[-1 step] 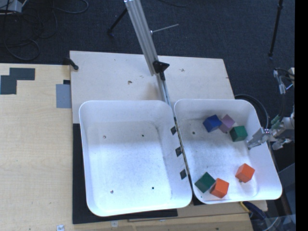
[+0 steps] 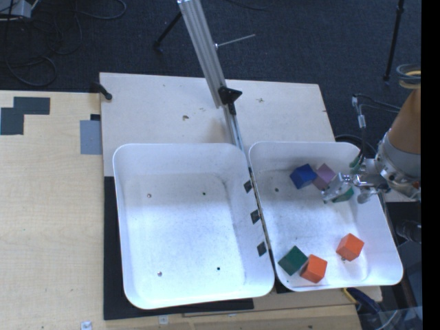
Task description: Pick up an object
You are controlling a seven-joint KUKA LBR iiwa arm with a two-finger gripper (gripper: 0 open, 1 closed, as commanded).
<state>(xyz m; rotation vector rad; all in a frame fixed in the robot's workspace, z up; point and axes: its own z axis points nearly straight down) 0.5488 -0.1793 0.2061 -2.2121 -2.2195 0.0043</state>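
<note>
Down front, orange cube (image 2: 314, 268) touches green cube (image 2: 293, 260); purple cube (image 2: 324, 176) sits just left of the gripper (image 2: 336, 194), grip state unclear.

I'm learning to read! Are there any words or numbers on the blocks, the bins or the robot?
No words, numbers or signs can be read here.
The blue block, purple block, green block and two orange blocks have plain faces.
The white bins carry no labels.
The gripper is too blurred to show any.
</note>
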